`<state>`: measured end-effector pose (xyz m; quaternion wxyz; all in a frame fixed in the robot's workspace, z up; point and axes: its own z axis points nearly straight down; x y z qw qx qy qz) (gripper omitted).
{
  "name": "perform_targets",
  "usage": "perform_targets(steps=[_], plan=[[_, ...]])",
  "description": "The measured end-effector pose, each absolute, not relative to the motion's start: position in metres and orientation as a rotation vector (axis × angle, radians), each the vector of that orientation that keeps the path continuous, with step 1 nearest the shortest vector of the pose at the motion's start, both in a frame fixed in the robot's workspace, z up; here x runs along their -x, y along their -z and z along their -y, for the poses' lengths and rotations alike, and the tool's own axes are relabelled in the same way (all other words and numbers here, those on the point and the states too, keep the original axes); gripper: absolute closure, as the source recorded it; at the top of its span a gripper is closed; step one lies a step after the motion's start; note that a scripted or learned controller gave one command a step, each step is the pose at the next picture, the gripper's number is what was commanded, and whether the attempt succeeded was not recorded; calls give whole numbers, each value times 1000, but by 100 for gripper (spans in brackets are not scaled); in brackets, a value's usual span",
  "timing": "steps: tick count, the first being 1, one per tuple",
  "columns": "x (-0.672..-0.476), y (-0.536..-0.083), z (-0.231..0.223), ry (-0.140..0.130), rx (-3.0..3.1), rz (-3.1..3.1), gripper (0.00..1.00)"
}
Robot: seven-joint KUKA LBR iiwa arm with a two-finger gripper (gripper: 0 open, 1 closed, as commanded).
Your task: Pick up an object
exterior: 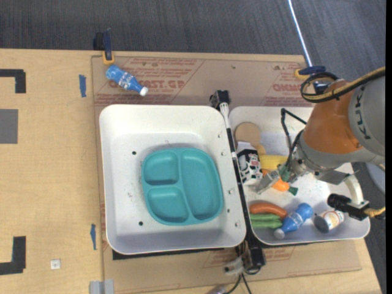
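Observation:
The right bin (pixel 361 228) holds several small objects. Among them are a black-and-white cow-patterned item (pixel 248 163), a yellow piece (pixel 271 162), a tan round wooden piece (pixel 247 131), a red and green vegetable (pixel 267 214), a blue bottle (pixel 295 220) and a small can (pixel 328 220). An orange carrot with a green end (pixel 282 187) lies in the bin's middle. My gripper (pixel 278 179) is low in this bin, right over the carrot and beside the yellow piece. The arm's orange band (pixel 327 127) hides the bin's far right part.
The left bin (pixel 116 164) holds a teal divided plate (pixel 181 185). Another blue bottle (pixel 125 80) lies on the cardboard behind the left bin. Clamps (pixel 104 44) sit at the cardboard's back corners. A black divider (pixel 233 158) runs between the bins.

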<state>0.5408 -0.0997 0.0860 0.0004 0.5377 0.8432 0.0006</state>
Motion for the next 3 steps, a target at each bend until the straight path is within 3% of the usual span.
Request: perform_targets(steps=[1, 2, 3], plan=[[-542, -97, 100, -5, -1686, -2643, 100], [-554, -87, 100, -1, -1250, -2877, 100], [-555, -97, 100, -3, -1250, -2873, 100]])
